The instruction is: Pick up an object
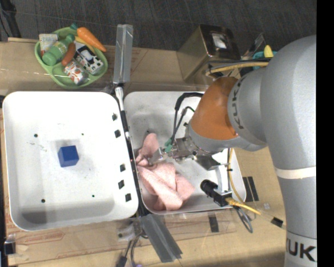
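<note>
The grey arm [278,110] reaches into the right bin [156,102], its gripper [158,157] low over a pink cloth [164,185]; whether the fingers are spread or pinching it cannot be told. The one cloth lies crumpled against that bin's left wall and front edge. One blue cube [68,155] sits mid left bin [22,115].

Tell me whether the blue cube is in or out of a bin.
In. The blue cube sits on the left bin's white floor, inside its walls.
</note>
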Controlling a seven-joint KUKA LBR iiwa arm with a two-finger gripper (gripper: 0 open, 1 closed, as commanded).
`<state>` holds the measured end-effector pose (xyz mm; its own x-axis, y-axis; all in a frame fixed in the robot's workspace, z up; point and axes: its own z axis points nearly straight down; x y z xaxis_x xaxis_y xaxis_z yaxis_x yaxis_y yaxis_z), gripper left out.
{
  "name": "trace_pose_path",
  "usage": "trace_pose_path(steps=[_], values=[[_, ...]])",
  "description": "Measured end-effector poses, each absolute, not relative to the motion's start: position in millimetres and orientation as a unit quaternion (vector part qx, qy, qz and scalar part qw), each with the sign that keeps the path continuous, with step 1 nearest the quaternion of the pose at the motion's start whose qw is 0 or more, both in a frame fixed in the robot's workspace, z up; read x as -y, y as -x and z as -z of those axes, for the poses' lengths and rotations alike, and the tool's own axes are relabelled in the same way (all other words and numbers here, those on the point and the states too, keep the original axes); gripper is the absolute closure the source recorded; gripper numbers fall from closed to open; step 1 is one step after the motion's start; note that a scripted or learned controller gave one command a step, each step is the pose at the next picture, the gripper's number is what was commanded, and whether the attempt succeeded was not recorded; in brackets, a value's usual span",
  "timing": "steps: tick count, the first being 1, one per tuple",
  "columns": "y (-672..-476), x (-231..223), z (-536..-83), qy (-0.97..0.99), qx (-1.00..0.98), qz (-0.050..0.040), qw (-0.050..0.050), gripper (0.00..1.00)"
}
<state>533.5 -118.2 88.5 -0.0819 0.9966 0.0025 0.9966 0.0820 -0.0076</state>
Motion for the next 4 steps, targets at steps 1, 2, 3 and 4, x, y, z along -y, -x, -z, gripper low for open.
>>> trace_pose_path(steps=[1, 2, 3, 4], values=[[-609.7, 98.9, -88.4, 0.667, 0.745, -0.0019, 0.003, 0.00], [-609.3, 99.0, -94.4, 0.665, 0.747, -0.0043, 0.006, 1.00], [-609.3, 99.1, -94.4, 0.665, 0.747, -0.0045, 0.005, 0.00], [-608.9, 98.7, -100.0, 0.664, 0.748, -0.0068, 0.008, 1.00]])
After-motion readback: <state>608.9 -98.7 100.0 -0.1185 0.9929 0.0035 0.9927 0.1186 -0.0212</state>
